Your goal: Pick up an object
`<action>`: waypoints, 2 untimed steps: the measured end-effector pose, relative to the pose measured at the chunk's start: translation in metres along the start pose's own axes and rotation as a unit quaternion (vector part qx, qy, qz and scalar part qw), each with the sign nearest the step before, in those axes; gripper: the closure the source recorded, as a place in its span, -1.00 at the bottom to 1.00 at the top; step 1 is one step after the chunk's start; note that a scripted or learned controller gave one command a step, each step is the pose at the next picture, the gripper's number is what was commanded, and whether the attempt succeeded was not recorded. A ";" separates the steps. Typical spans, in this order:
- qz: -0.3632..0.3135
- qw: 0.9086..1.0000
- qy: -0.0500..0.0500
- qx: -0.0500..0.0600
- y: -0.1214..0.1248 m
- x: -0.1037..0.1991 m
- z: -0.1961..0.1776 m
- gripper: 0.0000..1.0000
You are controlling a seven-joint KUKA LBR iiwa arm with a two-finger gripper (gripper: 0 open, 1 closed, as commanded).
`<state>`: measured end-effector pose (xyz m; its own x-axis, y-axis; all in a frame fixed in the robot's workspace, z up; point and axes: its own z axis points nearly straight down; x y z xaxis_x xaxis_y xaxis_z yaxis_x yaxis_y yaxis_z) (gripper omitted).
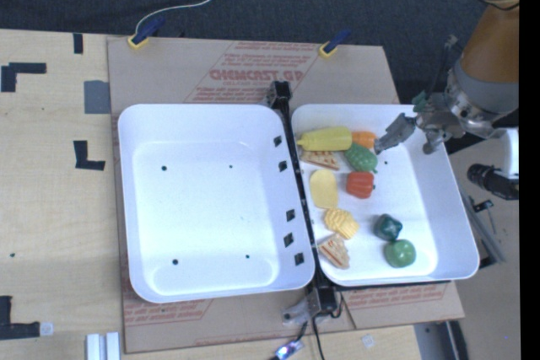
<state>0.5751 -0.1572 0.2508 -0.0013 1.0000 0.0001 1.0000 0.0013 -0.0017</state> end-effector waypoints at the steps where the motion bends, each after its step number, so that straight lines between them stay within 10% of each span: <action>1: 0.000 1.000 0.001 0.002 -0.024 0.030 0.173 -1.00; 2: -0.001 1.000 0.001 -0.002 -0.021 0.029 0.155 1.00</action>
<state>0.5539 -0.1281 0.0959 -0.0025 1.0000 0.0014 1.0000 0.0025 0.0015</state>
